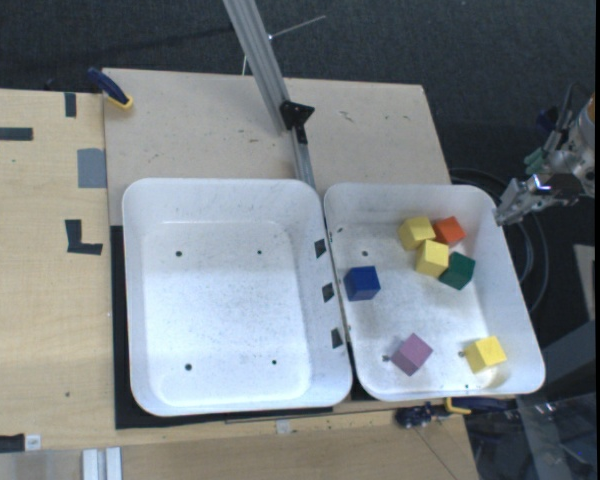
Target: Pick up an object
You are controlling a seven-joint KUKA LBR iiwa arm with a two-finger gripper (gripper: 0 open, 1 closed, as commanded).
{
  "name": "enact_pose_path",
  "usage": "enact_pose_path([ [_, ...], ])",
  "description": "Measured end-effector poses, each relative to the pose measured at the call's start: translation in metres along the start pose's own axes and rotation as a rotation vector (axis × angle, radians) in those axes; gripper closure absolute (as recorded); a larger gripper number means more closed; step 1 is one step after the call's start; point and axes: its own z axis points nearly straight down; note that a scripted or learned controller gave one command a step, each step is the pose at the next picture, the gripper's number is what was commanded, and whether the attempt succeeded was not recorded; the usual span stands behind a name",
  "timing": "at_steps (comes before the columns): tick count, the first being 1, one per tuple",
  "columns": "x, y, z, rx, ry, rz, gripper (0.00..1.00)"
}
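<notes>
The right bin (500,268) holds several small blocks. Two yellow blocks (416,232) (432,257), an orange block (448,231) and a green block (458,270) cluster at its far right part. A blue block (361,282) lies near the bin's left wall. A purple block (412,353) and a third yellow block (485,352) sit near the front. My gripper (525,193) hangs at the far right, just outside the right bin's far right corner, with nothing seen in it.
The left bin (140,268) stands beside the right one on the wooden bench. A slanted metal rail (260,48) runs from the top to the gap between the bins. A blue and yellow clamp (110,88) lies at the bench's far left.
</notes>
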Motion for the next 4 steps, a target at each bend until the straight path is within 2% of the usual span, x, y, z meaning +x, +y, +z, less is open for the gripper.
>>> enact_pose_path([
  [1,0.051,-0.009,0.002,0.005,0.003,-0.003,1.0],
  [3,0.164,-0.017,0.041,0.008,0.004,-0.005,1.0],
  [4,0.21,-0.023,0.054,0.008,0.003,-0.004,1.0],
])
